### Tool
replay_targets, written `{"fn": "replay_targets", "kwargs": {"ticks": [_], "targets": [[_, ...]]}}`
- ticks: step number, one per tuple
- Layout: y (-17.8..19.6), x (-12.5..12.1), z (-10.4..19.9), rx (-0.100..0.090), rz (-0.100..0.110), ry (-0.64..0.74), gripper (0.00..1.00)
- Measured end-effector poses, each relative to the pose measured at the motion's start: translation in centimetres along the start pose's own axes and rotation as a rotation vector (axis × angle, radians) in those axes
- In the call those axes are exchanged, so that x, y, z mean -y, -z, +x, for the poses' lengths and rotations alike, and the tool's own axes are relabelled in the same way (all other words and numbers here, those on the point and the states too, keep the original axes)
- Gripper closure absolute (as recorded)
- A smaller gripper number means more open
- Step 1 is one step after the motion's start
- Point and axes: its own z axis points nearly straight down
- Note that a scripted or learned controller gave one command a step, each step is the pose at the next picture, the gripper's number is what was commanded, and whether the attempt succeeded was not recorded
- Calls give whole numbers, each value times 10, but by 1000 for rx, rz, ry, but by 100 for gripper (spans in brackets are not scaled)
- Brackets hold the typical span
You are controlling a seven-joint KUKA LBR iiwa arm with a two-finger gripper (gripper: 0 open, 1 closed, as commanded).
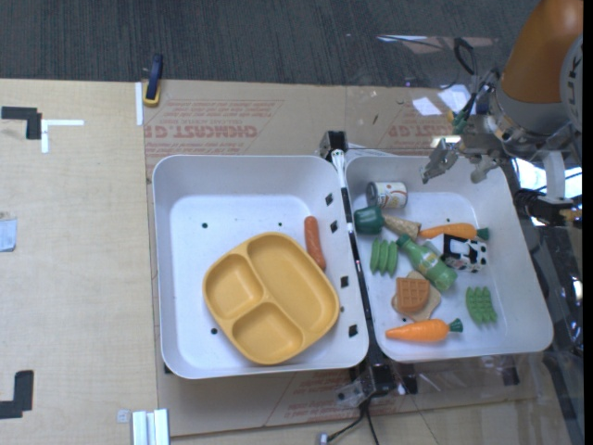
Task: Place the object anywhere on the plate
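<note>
Camera view: gripper (460, 162) fingers spread wide, empty, above right bin (528, 295); cardboard print unreadable

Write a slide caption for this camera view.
End effector open above right bin of toy food; yellow plate and sausage in left bin.
</note>
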Motion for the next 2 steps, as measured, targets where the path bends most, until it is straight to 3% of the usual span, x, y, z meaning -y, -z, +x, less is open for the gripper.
{"fn": "replay_targets", "kwargs": {"ticks": [1,2], "targets": [[9,-1,-1,3,-1,2,100],[9,-1,-1,3,-1,2,0]]}}
